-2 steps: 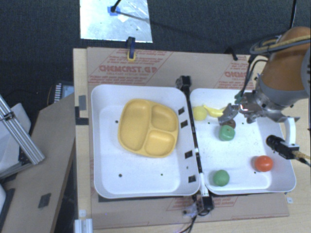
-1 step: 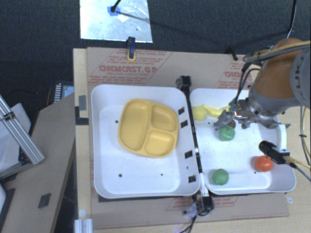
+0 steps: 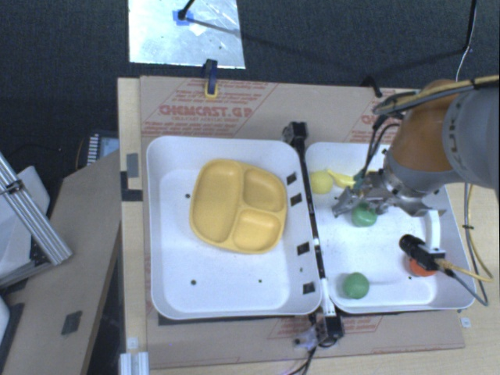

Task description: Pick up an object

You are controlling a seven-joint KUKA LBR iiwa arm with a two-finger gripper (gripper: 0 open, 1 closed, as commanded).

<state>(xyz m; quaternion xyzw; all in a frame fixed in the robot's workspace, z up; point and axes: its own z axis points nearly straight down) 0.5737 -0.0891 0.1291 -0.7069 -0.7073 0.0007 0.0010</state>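
At 7 o'clock in the right bin [image 3: 391, 287], nearest you, a green ball [image 3: 356, 285] lies alone. Toward the bin's centre, the arm [image 3: 422, 143] sets its jaws right over a green piece [image 3: 364, 217]; you cannot tell whether they are open or gripping it. A yellow fruit [image 3: 321, 182] sits at 10 o'clock. The left bin [image 3: 168, 287] carries a yellow divided plate [image 3: 237, 205].
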